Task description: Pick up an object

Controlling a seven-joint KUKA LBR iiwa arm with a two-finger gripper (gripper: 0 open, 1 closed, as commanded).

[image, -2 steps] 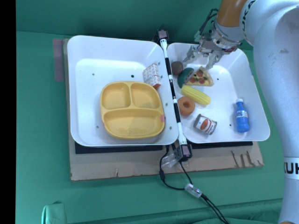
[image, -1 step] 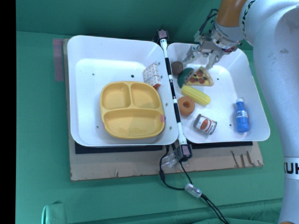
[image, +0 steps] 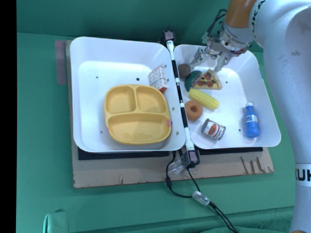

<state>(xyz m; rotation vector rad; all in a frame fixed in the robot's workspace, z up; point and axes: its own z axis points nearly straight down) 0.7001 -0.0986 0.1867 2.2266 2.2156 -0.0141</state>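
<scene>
Gripper: the gripper (image: 209,62) hangs over the far part of the right bin (image: 265,93), its fingers (image: 217,65) spread apart with nothing between them.
Pizza slice: a toy pizza slice (image: 208,80) lies just below the fingertips — the nearest thing to them, not touched as far as the view shows.
Right bin, near the fingers: a dark green round piece (image: 190,79) sits half under the pizza slice, on its left; a brown ball (image: 183,70) lies to the left of the fingers, by the bin's inner wall.
Right bin, farther from the fingers: a corn cob (image: 203,99) lies just beyond the pizza slice, then a doughnut (image: 194,110), then a small can (image: 213,129) on its side; a blue bottle (image: 250,120) lies well apart, toward the outer wall.
Left bin: the left bin (image: 87,57) holds a yellow divided plate (image: 137,114) and a small patterned box (image: 158,78) tilted against the plate's far corner, close to the divider.
Between the bins: a black-and-white rod (image: 178,91) runs along the shared edge — left of the fingers.
Around: a cable (image: 194,191) trails from the rod's near end across the green cloth (image: 121,208); cardboard (image: 121,171) lies under both bins.
</scene>
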